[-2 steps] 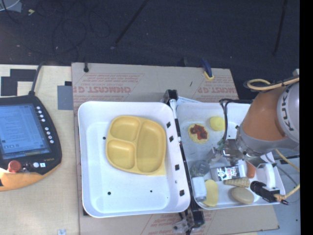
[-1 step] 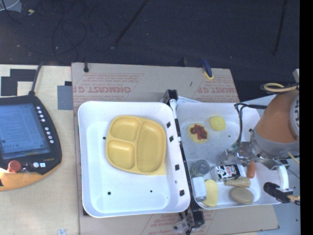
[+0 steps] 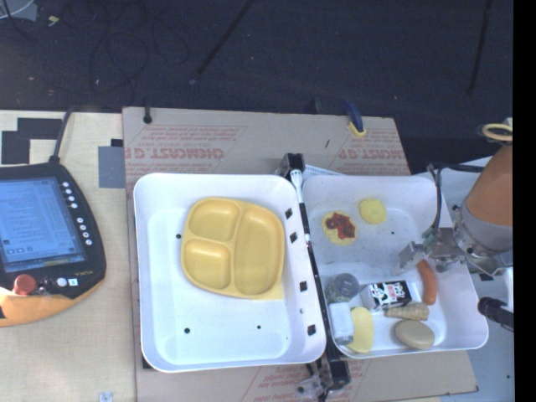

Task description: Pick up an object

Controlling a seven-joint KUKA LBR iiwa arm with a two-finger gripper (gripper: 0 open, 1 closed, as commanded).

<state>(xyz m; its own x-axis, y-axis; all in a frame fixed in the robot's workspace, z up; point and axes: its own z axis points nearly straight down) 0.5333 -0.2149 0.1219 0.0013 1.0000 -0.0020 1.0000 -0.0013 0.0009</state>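
Reaching in from the right, the arm (image 3: 494,195) carries its tool (image 3: 425,254) low over the right bin (image 3: 419,187), and whether that tool is open or closed cannot be told from this slanted look down. Just beside the metal tip lies a small carrot (image 3: 429,282), upright along the bin's length, too close to say whether the two touch. Below the carrot sit a pale tan root piece (image 3: 409,311) and a beige stone-like lump (image 3: 414,334), with a black and white carton (image 3: 389,293) to their left. Farther left are a grey round lid (image 3: 342,288), a white bottle (image 3: 340,318) and a yellow pear-shaped piece (image 3: 363,329), crowded near the bin's lower wall. Higher up rest a yellow disc with red topping (image 3: 340,226) and a plain yellow ball (image 3: 373,211). Across the divider, the left bin (image 3: 159,308) holds a yellow divided plate (image 3: 234,247). Brown cardboard (image 3: 251,145) underlies both bins, and a handheld control pad (image 3: 42,233) lies on the tabletop (image 3: 88,350) at far left.
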